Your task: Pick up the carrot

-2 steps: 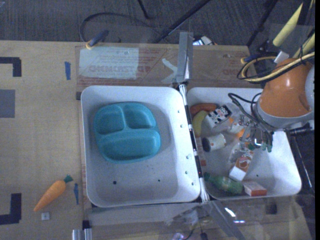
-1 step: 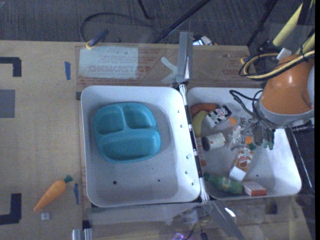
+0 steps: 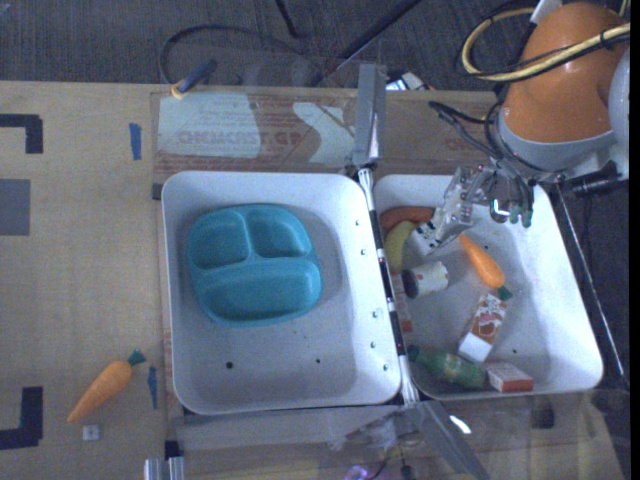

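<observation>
Over the right bin [image 3: 575,298] we saw the gripper [image 3: 440,230] hanging from the grey arm with its orange band, low above the bin's upper left part. Its fingers were too small and blurred for us to tell whether they were spread or pressed together, and we saw nothing between them. The carrot [image 3: 483,264] lay inside that bin, just to the right of the gripper and slightly below it, tilted with its green top toward the lower right; whether it touched the gripper we could not tell. Beside the gripper's left we noted a yellow item [image 3: 399,244] with an orange-red one [image 3: 405,214] above it, and a small white cup [image 3: 427,278] under them. Lower in the bin lay a small carton [image 3: 486,326], a green bottle [image 3: 447,367] and a red and white box [image 3: 510,377]. A teal divided plate [image 3: 254,262] sat in the left bin [image 3: 270,368]. Another carrot [image 3: 102,386] lay on the bench [image 3: 80,268], well apart from both bins.
</observation>
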`<control>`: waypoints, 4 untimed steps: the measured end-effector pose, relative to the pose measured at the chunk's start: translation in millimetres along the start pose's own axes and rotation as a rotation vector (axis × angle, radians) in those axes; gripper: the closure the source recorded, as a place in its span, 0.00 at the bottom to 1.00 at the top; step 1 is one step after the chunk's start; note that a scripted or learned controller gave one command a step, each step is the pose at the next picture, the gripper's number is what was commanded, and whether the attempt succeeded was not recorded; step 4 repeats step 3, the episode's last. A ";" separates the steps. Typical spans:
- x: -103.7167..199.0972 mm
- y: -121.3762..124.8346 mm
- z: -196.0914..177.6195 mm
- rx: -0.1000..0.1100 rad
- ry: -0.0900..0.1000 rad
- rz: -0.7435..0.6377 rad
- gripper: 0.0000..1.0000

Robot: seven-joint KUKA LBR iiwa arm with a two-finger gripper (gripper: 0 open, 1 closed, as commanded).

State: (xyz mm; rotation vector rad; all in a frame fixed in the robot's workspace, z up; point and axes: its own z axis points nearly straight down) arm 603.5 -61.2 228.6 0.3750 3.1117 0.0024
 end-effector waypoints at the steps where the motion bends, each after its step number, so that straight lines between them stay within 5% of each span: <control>1: 6.4 38.2 5.6 0.000 0.004 -0.032 1.00; 2: 31.9 -39.8 95.4 -0.003 -0.014 0.260 1.00; 3: 67.9 -41.1 42.6 0.001 0.001 0.043 1.00; 4: 67.9 -41.1 42.6 0.001 0.001 0.043 1.00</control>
